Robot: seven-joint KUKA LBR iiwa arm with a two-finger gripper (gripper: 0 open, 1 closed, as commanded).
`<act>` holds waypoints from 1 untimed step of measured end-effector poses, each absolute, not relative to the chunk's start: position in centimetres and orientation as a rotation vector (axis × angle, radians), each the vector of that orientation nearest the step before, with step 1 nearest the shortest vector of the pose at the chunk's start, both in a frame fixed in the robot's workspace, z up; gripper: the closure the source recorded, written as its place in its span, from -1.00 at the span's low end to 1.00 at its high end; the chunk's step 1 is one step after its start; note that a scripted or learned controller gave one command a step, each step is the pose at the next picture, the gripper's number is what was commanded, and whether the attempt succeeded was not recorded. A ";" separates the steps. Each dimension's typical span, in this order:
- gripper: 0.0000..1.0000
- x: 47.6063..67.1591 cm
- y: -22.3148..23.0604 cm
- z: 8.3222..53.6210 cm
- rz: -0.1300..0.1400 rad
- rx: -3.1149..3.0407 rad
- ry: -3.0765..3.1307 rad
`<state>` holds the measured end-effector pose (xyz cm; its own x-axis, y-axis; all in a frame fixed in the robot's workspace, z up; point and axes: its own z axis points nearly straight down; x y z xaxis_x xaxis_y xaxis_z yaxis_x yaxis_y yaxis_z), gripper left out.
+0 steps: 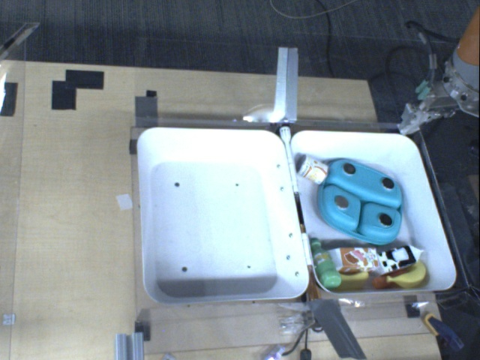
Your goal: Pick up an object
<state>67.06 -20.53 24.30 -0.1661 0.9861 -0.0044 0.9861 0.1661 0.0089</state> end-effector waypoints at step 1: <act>1.00 66.1 -17.6 12.9 0.006 1.702 2.629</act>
<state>66.12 -17.62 12.89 -0.4093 0.9124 -0.0060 0.9123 0.4093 0.0083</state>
